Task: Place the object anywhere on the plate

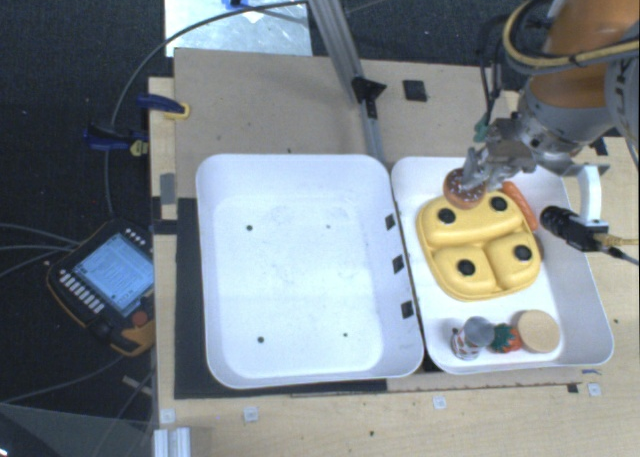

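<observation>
A slanted overhead view of a brown desk [280, 105] carrying two shallow white bins side by side. The left bin [215, 275] sits beside the right bin [590, 335], which holds a yellow divided plate [480, 245] with three compartments, each marked by dark dots. The grey arm with its orange band [595, 15] reaches in from the right, and its gripper [478, 173] hangs over the plate's far left corner. A small round brownish object [460, 186], like a doughnut, sits right at the gripper's tip, at the plate's far edge; whether it is pinched or merely beneath cannot be told, nor can the state of the jaws. An orange, carrot-like piece [520, 201] lies just behind the plate. Near the bin's front edge are a small grey and red toy cluster [480, 335] and a tan disc [538, 330]. A handheld control pendant [105, 280] lies left of the desk.
</observation>
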{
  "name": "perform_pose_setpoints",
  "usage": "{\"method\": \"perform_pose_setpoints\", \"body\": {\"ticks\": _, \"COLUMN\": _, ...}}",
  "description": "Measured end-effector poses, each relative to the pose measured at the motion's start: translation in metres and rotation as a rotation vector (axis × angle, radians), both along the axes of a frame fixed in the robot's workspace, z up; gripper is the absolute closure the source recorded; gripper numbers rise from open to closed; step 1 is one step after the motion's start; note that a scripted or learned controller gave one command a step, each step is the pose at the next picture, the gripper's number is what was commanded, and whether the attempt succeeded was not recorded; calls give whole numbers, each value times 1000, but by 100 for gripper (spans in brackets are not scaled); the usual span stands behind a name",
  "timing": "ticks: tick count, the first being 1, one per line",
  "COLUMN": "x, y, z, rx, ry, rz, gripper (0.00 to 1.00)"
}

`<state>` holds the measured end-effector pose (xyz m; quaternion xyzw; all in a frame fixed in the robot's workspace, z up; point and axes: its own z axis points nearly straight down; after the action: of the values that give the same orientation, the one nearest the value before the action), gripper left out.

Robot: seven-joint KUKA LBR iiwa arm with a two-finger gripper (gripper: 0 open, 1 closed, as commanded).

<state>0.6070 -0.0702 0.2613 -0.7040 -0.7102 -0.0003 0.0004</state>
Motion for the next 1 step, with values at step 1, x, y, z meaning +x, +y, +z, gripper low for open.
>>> {"method": "perform_pose_setpoints", "body": {"ticks": 1, "x": -21, "y": 39, "z": -4, "rx": 1, "ry": 1, "rz": 0, "gripper": 100}}
